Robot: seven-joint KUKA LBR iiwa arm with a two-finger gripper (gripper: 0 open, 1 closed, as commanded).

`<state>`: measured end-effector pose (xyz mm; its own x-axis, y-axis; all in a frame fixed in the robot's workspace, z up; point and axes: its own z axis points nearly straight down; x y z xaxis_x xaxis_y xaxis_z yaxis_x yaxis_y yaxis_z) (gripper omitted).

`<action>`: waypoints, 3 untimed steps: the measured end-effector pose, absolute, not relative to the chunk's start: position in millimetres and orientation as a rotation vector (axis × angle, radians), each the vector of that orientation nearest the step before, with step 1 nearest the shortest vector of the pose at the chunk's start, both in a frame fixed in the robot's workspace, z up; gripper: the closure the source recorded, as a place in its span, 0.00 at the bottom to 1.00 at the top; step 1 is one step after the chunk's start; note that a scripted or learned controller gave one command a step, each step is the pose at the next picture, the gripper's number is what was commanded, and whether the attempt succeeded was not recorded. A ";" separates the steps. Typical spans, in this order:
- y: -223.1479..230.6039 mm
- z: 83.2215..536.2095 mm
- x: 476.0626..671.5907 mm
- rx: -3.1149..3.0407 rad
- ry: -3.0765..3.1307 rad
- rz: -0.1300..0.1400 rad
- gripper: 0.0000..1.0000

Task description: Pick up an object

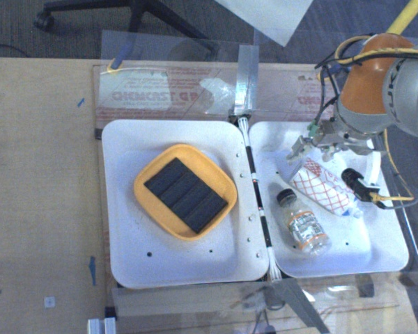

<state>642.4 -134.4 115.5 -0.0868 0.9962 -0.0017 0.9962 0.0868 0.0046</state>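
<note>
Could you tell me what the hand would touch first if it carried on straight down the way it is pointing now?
Most likely the red-and-white checkered packet in the right bin, which lies directly under the hand. The small clear bottle sits nearer the camera, off that line. Depth is hard to judge from this single slanted view.

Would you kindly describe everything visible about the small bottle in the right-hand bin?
The small bottle looks like clear plastic with a dark cap and a printed label around its middle. It lies on its side on the floor of the right bin, cap pointing up-left toward the divider. Its upper end lies close to the red-and-white patterned packet; contact is unclear.
</note>
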 end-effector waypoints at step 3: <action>-147.2 88.1 608.5 1.987 2.428 0.007 0.00</action>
